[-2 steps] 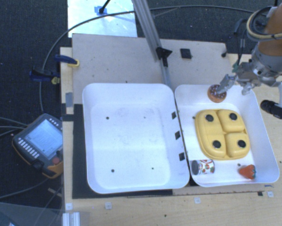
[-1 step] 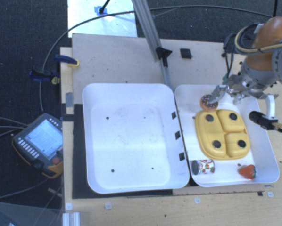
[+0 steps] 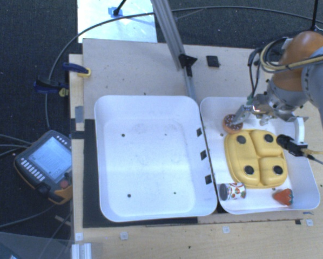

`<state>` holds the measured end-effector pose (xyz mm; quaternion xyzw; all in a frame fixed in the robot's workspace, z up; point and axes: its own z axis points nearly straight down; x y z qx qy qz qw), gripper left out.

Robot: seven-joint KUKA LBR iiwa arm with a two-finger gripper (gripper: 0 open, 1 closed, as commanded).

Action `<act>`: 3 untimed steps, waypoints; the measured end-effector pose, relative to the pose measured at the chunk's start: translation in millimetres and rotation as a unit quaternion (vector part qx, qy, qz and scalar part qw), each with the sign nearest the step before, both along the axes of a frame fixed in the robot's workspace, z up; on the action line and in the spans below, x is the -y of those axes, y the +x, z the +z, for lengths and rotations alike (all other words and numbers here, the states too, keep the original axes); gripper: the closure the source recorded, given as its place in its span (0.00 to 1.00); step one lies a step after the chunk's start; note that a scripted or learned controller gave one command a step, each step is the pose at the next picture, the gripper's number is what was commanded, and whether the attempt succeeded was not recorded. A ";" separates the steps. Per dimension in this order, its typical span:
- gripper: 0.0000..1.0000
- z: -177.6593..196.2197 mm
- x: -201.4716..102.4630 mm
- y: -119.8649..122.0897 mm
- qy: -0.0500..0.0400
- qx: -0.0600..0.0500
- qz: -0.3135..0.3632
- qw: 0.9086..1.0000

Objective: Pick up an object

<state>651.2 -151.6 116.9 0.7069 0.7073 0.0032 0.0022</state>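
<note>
Camera view
Counter [image 3: 140, 69]: pale, matt board, speckled; its left and near edges are lined with black strips, and dark carpet lies beyond it.
Left bin [image 3: 105, 198]: shallow white plastic, rounded corners, smooth floor with a few small dark dots.
Right bin [image 3: 213, 117]: same white plastic, touching the left bin along a seam with small black clips.
Yellow tray [image 3: 256, 158]: glossy yellow plastic, a rounded square with four domed sections, each with a dark spot; it lies tilted in the middle of the right bin.
Doughnut [image 3: 231, 124]: small brown ring with a pale topping, flat on the bin floor just beyond the tray's far left corner.
Can [image 3: 231, 191]: small cylinder lying on its side, white and red label, near the bin's front wall and left of the tray's near edge.
Strawberry [image 3: 283, 197]: red, rounded, in the front right corner.
Arm [image 3: 302, 63]: grey metal with an orange band, reaching in from the right over the far side of the right bin.
Gripper [image 3: 243, 113]: metallic, pointing down-left, its tip right at the doughnut's upper right edge; whether the fingers are apart or together I cannot tell.
Open room: the left bin's floor is bare; in the right bin the tray takes most of the floor, leaving narrow strips along the walls.
Counter clutter: a grey pole [image 3: 169, 28] slants across the far edge; blue clamps [image 3: 69, 72] sit on the left edge.
</note>
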 end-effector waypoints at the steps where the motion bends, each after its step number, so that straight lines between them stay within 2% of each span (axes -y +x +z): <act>1: 1.00 12.2 0.6 0.6 -0.001 0.001 0.001 1.000; 2: 1.00 66.2 2.9 12.7 -0.002 0.000 0.002 1.000; 3: 1.00 121.3 3.8 4.2 -0.002 0.000 0.001 1.000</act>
